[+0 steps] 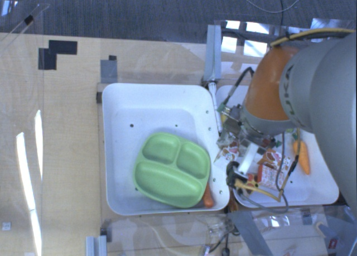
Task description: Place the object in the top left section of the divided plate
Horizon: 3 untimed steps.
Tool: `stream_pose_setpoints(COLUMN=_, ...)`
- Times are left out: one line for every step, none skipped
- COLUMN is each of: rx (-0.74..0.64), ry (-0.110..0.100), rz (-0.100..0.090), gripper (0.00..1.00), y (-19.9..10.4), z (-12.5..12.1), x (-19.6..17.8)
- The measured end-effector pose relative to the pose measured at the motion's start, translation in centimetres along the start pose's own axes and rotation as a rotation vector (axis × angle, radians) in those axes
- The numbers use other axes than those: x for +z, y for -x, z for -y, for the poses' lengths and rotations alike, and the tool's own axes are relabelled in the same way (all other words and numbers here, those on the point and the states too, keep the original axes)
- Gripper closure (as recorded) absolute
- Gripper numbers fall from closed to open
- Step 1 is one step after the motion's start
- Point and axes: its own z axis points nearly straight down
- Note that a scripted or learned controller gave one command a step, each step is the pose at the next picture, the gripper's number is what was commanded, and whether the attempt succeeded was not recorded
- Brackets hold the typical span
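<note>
A green divided plate [173, 169] lies tilted in the left white bin [139, 110], with three sections and nothing in them. My gripper [230, 150] hangs over the left edge of the right bin [323, 193], just right of the wall between the two bins. The arm's bulk hides what lies beneath it. An orange carrot-like piece [303, 157] lies in the right bin at its right side. Another small orange thing [207, 197] sits in the left bin, against the plate's lower right rim.
Red and white packets [269, 172] lie in the right bin under the wrist. The grey and orange arm [301, 87] covers most of that bin. A metal post [212, 54] stands behind the gap between the bins.
</note>
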Motion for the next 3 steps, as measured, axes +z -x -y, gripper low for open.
stream_pose_setpoints(rx=-0.098, ry=0.001, rz=0.001, gripper=1.00, y=9.0, z=-5.2, x=-0.1)
stream_pose_setpoints(rx=-0.020, ry=0.010, rz=0.002, gripper=1.00, y=16.7, z=-12.2, x=-9.7)
stream_pose_setpoints(rx=-0.044, ry=0.018, rz=-0.005, gripper=1.00, y=11.2, z=-7.0, x=4.6)
